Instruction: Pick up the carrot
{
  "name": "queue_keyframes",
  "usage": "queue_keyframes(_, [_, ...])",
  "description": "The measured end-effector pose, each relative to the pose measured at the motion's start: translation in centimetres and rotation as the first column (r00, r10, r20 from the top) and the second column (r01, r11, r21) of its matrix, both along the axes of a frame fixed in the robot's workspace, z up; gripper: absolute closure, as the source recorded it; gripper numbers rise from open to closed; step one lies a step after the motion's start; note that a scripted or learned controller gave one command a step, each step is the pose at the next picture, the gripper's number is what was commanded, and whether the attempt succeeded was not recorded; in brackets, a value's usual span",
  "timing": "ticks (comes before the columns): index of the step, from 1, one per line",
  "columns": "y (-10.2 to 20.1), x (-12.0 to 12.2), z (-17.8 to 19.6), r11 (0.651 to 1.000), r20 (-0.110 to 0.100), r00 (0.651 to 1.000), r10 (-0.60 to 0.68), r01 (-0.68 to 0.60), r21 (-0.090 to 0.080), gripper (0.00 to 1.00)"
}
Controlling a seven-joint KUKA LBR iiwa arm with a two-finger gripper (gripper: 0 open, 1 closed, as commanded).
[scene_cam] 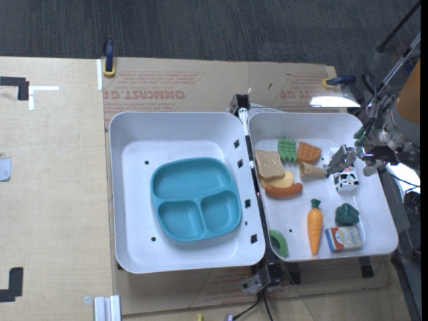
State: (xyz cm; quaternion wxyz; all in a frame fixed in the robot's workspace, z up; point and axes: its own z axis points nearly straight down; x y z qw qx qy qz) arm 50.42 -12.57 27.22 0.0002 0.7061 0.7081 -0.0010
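Carrot (314, 229) first: we see it lying in the right bin (381, 199), toward the near side, orange body pointing toward us and its green top toward the far side. It sits apart from its neighbours, with a green pepper-like piece (278, 243) to its left and a small carton (344, 239) and a dark green broccoli-like piece (346, 214) to its right.

We judge the task as barely begun. The carrot rests untouched on the bin floor, and the gripper (342, 159) hangs over the far right part of the same bin, near a small black-and-white cow figure (346, 180) and an ice cream cone (311, 171), well apart from the carrot. We cannot tell how far the gripper is spread, and we see nothing held in it. What is left, as we read it, is the whole pick: travel toward the near side, descend over the carrot, close, and lift.

Other toy foods crowd the far half of the bin: a slice of bread (269, 164), a sausage (283, 190), a green ridged piece (287, 148) and an orange waffle-like piece (308, 152).

The left bin (127, 199) holds a teal divided plate (196, 198). Both bins stand on a cardboard sheet (154, 89) laid on a pale wooden table (47, 179), with dark carpet (200, 12) beyond.
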Motion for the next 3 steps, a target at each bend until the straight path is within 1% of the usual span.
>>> queue_keyframes(1, [-0.3,-2.7,-13.7,1.0,-0.003,1.0,0.004,-0.004,0.003,0.0])
queue_keyframes(2, [-0.9,-2.7,-18.1,0.996,-0.002,0.996,-0.094,0.094,0.003,0.0])
queue_keyframes(3, [-0.9,-2.5,-17.3,0.995,-0.001,0.995,-0.098,0.098,0.003,1.0])
